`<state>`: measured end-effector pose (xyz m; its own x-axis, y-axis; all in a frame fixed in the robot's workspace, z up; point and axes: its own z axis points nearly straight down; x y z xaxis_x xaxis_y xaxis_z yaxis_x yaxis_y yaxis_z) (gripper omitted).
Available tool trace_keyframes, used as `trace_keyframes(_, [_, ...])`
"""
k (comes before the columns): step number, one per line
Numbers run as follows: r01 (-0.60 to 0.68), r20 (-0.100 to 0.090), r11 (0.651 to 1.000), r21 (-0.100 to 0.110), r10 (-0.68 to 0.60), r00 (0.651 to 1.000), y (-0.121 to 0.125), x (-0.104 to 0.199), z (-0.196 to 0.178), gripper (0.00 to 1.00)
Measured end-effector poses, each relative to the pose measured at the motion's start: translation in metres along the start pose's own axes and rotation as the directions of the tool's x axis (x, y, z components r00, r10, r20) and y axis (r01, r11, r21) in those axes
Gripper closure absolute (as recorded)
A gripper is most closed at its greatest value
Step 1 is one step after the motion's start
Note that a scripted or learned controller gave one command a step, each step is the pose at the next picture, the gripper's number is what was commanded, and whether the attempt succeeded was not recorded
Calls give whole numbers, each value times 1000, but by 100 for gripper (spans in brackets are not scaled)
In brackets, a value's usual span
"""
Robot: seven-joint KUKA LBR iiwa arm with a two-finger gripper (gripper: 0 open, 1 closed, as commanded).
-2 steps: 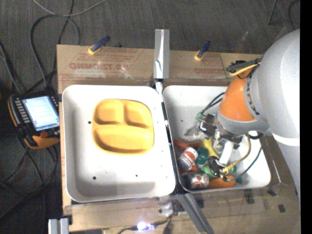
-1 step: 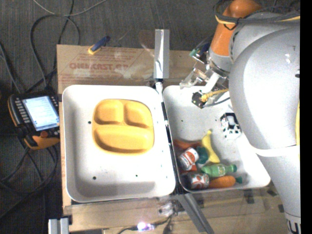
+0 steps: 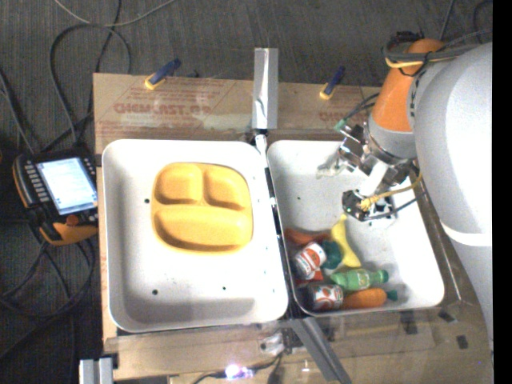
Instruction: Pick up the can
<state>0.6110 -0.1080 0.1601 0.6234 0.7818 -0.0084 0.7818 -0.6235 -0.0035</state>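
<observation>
Red-and-white can [image 3: 310, 260] lies in the right bin [image 3: 304, 174]; end effector [image 3: 346, 160] hangs apart from it, open or closed unclear

Yellow tray [image 3: 203, 206], white bins [image 3: 128, 294], red/wht cans [image 3: 309, 260], grn bottle [image 3: 360, 278], orange carrot [image 3: 366, 298], yellow banana [image 3: 342, 234].

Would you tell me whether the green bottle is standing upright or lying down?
Lying down: the green bottle rests lengthwise among the items in the right bin.
</observation>
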Motion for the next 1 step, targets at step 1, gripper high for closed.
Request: trace_keyframes(1, [0,0,1000,0,0,1000,0,0,0,0])
